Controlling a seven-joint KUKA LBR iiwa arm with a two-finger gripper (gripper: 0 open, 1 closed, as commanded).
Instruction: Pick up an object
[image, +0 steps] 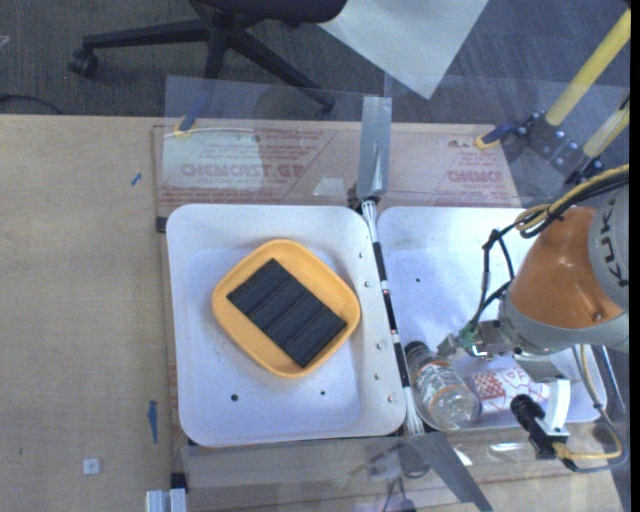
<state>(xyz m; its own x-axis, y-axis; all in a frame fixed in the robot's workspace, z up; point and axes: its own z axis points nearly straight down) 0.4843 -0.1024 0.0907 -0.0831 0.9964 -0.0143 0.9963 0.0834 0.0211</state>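
Note:
A clear plastic bottle (442, 390) with a black cap lies in the near left corner of the right bin (430, 270). Beside it, to the right, lies a red-and-white patterned packet (500, 382). My gripper (478, 345) hangs low over the near part of this bin, just above and between the bottle and the packet, partly hidden by the wrist and orange band. A yellow dish (240, 330) holding a black ribbed pad (286, 312) sits in the middle of the left bin (200, 240).
A raised divider (383, 300) runs between the two bins. The arm's body covers the right side of the right bin. Cables loop above the wrist. Wooden bench surface (80, 300) spreads to the left of the bins.

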